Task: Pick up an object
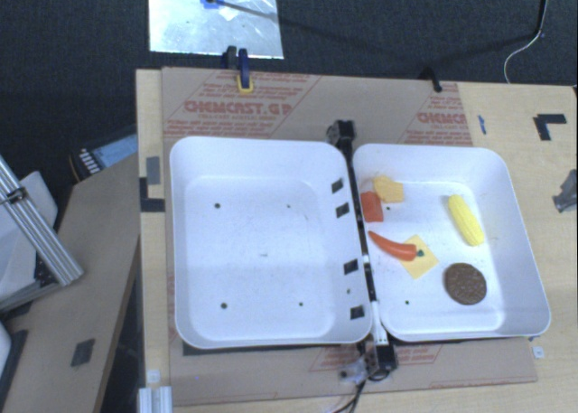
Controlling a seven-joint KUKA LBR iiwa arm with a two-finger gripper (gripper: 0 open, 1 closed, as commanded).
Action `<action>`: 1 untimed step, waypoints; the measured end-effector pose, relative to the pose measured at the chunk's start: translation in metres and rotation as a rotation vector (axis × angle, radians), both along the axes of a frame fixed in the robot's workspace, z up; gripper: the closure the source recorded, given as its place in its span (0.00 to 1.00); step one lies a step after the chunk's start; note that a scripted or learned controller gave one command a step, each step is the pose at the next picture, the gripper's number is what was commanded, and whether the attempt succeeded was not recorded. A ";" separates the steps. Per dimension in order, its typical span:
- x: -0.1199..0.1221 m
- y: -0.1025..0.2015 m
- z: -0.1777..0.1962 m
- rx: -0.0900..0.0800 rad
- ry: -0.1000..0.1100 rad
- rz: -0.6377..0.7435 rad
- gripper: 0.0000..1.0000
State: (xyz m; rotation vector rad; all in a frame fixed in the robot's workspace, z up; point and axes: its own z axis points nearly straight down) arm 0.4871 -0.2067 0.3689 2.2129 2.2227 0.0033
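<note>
Objects all lie in the right bin: corn toward its right wall, a brown disc near the front right corner, a chili lying partly on a cheese slice, and a red block touching a yellow wedge by the left wall. At the bench's right edge, well apart from them, sits the grey gripper; released or clenched, I cannot tell.

Both bins, left bin & right bin, look like smooth white plastic, a bit shiny. Bench looks like matt brown board w/ red print. Shiny crinkly foil sheet up top. Corn looks like bumpy yellow plastic. Brown disc looks rough, matt.
</note>
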 end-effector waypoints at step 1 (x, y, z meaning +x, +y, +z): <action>0.000 0.000 -0.069 0.003 0.007 -0.004 1.00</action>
